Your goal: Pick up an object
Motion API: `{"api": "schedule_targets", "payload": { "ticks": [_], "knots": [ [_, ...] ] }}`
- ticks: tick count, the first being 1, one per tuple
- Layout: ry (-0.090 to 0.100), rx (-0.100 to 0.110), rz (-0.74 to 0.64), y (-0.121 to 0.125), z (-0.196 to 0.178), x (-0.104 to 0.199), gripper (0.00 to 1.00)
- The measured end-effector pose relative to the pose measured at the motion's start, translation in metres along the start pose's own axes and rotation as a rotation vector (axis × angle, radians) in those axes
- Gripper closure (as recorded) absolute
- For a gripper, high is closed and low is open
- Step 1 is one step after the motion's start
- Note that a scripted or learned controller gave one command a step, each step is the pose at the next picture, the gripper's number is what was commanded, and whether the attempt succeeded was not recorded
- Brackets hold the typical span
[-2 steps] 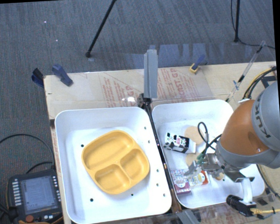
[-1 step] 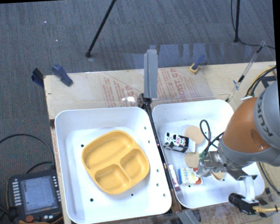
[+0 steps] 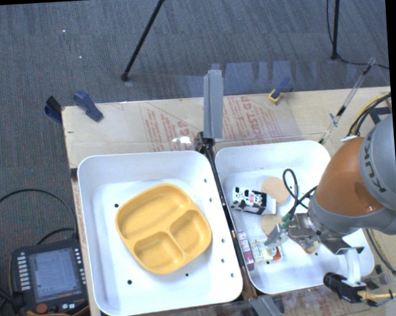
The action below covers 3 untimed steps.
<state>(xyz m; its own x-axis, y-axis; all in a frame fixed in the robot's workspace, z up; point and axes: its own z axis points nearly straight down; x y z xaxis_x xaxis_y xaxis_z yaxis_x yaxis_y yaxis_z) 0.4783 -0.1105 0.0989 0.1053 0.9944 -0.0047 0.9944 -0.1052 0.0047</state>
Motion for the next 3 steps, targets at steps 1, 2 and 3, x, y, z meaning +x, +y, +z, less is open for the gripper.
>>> {"api": "schedule_targets", "payload": {
  "ticks": [1,2,3],
  "knots": [
    [0.002,-0.003,0.016,-0.0021,0.0087,0.0244,0.00],
    [0.002,-0.004,0.020,-0.0007,-0.0006,0.0227,1.00],
    [0.003,-0.001,0.019,-0.0013,0.0004,0.0238,0.00]
  ]
}}
